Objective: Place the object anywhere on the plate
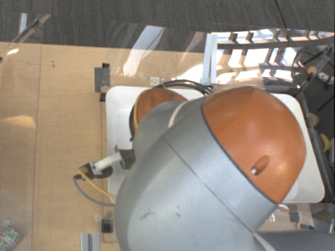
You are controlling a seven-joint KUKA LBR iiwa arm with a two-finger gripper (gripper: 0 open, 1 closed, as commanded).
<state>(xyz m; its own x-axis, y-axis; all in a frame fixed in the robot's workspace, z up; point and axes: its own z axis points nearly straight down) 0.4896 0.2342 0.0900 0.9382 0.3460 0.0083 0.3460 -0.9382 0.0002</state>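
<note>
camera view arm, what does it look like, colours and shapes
The arm has a smooth, rounded grey casing. A large glossy orange dome caps its nearest joint, with a small pale oval slot in it. Farther along, a second orange band curves around the grey casing, and a thin black cable arcs just beyond it.

The pale wooden bench [52, 140] spans the left of the frame and bears a shallow white bin [117, 102] at centre, a small dark bracket [102, 78] by the bin's upper-left corner, and a green-patterned scrap [7, 235] at the lower left.
</note>
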